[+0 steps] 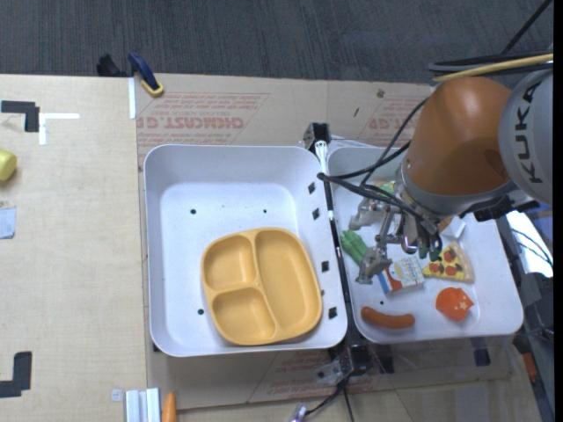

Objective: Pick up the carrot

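Note:
An elongated orange-red piece (387, 320), which I take for the carrot, lies flat near the front edge of the right bin (501, 323). My gripper (387, 255) hangs over the middle-left of that bin. It is a short way behind the carrot and apart from it, above a green piece (354, 245) and a small carton (407, 274). The arm's orange band (457, 139) hides the back part of the bin. Nothing is visibly held.
A pizza slice toy (449, 263) and a round red-orange piece (454, 303) lie right of the carrot. The left bin (176, 236) holds a yellow divided plate (261, 285). Cables run from the arm across the divider between the bins.

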Motion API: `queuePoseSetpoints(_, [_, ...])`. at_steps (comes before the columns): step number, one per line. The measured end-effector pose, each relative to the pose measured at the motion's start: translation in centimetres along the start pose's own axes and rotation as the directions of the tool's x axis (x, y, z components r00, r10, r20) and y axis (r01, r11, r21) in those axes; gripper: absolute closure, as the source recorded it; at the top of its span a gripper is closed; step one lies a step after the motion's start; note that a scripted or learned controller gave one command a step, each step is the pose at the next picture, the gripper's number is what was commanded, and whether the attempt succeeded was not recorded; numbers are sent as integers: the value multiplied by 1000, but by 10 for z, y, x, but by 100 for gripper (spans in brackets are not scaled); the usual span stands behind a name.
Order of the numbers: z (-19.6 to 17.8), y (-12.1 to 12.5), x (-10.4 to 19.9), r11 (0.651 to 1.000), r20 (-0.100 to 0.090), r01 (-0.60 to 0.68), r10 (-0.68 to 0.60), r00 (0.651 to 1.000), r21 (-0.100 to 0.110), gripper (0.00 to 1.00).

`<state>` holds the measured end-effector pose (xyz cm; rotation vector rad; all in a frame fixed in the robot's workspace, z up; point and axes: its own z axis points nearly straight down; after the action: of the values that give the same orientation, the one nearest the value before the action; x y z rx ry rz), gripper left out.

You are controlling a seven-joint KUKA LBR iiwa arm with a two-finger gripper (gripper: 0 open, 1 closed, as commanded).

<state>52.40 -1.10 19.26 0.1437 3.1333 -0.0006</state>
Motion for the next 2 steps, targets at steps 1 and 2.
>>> queuePoseSetpoints(1, [-141, -38, -34, 980, 3, 199, -199, 980, 1, 0])
queuePoseSetpoints(2, [1, 0, 12, 994, -3, 108, -108, 994, -1, 0])
